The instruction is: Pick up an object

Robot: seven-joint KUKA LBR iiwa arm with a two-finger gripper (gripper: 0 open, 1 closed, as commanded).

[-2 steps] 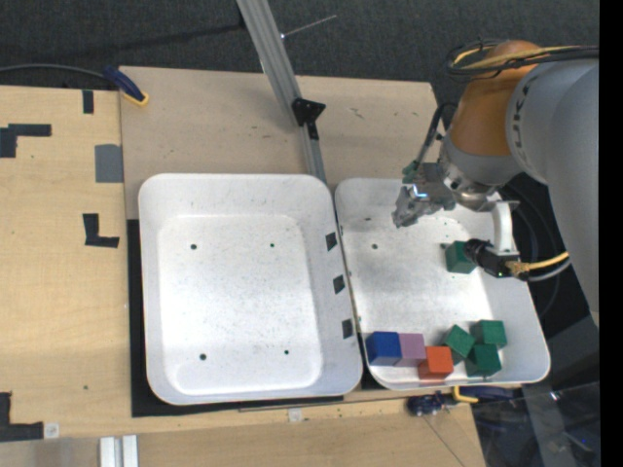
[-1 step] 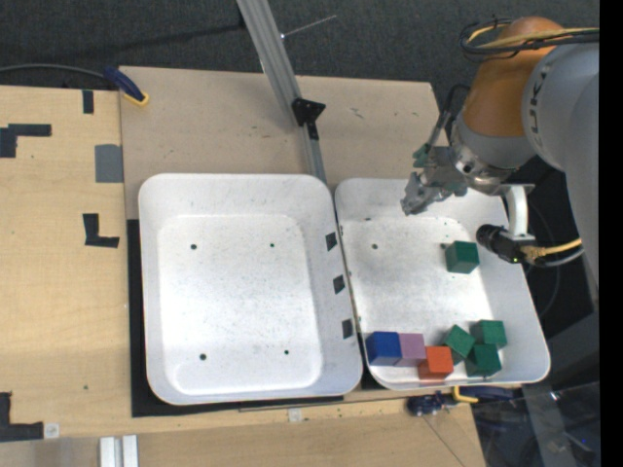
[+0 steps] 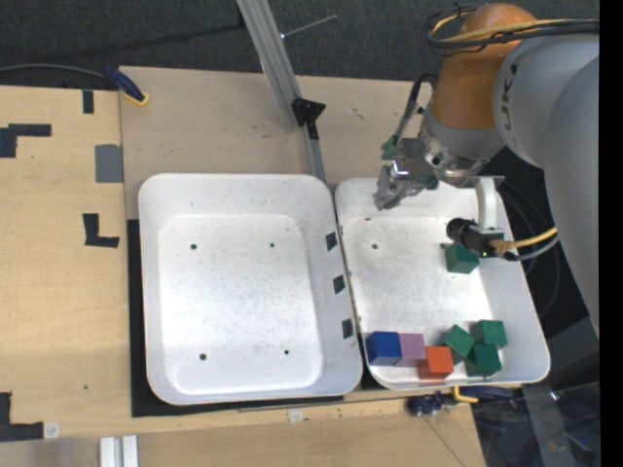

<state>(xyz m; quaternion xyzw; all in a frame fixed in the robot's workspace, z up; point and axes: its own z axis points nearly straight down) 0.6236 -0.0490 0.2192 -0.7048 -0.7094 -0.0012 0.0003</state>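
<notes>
Blocks huddled at right bin's (image 3: 389,236) near rim, untouched.
Hung over that bin's far-left corner: tool (image 3: 392,191), grip impossible to tell. Sat near: blue block (image 3: 384,347), orange block (image 3: 438,360). Likely trouble: closing on bare floor, well apart from any block.

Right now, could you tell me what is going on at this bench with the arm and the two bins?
The grey KUKA arm with the orange band reaches in from the right, and its gripper hovers over the far edge of the right shallow white bin, with nothing visibly held. The small blocks lie untouched: a lone green cube near the bin's right side, and a cluster along the near edge of a blue cube, a purple cube, an orange cube and three green blocks.
</notes>
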